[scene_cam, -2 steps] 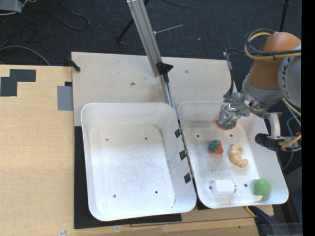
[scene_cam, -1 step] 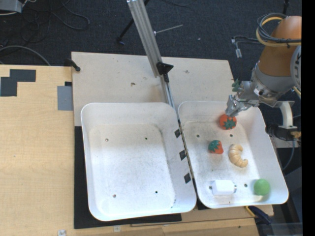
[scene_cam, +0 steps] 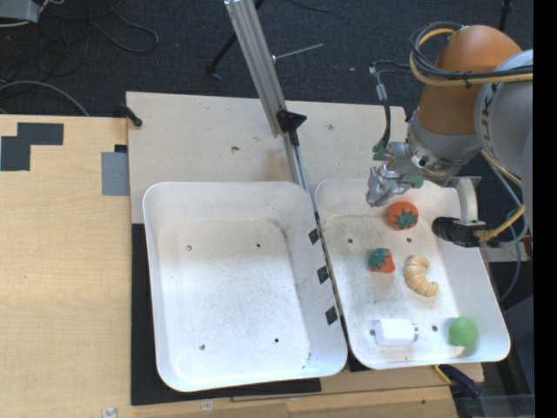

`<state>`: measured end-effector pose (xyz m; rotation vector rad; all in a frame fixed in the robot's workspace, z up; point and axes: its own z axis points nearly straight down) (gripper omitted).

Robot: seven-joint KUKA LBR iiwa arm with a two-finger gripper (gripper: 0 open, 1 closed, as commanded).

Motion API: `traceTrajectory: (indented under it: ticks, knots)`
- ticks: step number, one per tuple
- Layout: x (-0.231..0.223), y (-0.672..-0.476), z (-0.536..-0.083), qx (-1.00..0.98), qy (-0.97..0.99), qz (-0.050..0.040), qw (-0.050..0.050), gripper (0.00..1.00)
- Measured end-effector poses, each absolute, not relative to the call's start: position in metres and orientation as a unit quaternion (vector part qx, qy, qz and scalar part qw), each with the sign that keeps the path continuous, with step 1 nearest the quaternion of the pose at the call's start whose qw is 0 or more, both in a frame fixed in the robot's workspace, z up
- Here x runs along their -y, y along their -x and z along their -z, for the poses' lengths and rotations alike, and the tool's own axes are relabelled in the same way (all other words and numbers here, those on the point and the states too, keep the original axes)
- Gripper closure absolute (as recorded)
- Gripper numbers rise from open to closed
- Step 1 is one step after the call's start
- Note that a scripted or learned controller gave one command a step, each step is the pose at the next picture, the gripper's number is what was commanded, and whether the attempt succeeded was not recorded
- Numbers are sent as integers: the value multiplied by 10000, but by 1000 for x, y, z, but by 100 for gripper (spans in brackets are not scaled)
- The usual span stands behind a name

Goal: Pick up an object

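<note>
Gripper (scene_cam: 383, 190) sits over the far end of the right bin (scene_cam: 487, 299), just left of the tomato (scene_cam: 402, 215) and a bit farther back; can't tell how far the jaws are open from this angle, and nothing visible in them. Can't tell whether it touches the tomato or the bin floor. Count in the right bin: five items, one of each. Taking the tomato as reference: one strawberry (scene_cam: 380, 260) nearer the camera and slightly left; one croissant (scene_cam: 421, 276) nearer and slightly right, just beside the strawberry; one white block (scene_cam: 393, 331) well nearer, at the near end of the bin; one green ball (scene_cam: 462, 331) in the near right corner, right of the block. All items lie apart from each other, none stacked. Left bin (scene_cam: 165, 233) is one, right bin is one, two bins total, edges touching along the middle. One arm (scene_cam: 466, 77), orange band above the gripper, behind and right of the tomato.
</note>
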<state>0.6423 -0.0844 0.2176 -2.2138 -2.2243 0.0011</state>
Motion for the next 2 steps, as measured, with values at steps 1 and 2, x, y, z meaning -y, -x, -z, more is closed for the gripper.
traceTrajectory:
  ticks: [1, 2]
  knots:
    - [23, -652, -224, 7090, 7052, 5, 11, 100]
    - [-35, -658, -217, 7088, 7054, 1, 14, 100]
